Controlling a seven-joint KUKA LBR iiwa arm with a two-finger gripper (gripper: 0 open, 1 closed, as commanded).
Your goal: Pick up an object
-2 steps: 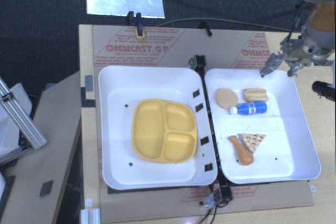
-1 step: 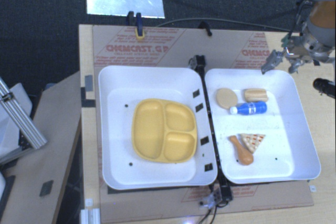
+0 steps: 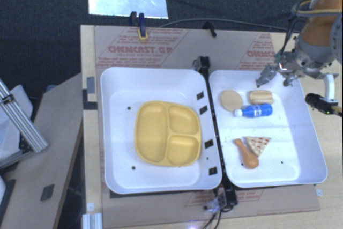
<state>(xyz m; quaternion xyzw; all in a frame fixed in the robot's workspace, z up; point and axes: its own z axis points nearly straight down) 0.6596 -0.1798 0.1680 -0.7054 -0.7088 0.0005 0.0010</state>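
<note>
From my end the gripper (image 3: pixel 276 76) sits over the far edge of the right bin (image 3: pixel 305 131), arm (image 3: pixel 320 24) coming in from the right with the orange band above the wrist. I read the fingers (image 3: pixel 264 78) as spread apart, nothing between them: one tip points down-left, the other sits to its right, a clear gap between. Candidate objects all lie in the right bin, nearer the camera than the gripper. Closest is the bread roll (image 3: pixel 261 97), just below the fingers in the frame and apart from them, no contact. Left of it lies a round tan cookie (image 3: pixel 231 100). The blue bottle (image 3: pixel 256 111) lies on its side just in front of the roll, white cap end toward the cookie. Further toward the near edge sit a waffle wedge (image 3: pixel 258 143) and an orange drumstick-shaped piece (image 3: pixel 245 154), touching or nearly so, well apart from the gripper. The left bin (image 3: pixel 118 115) holds a yellow divided plate (image 3: pixel 167 133) with three compartments, flat on the bin floor.
</note>
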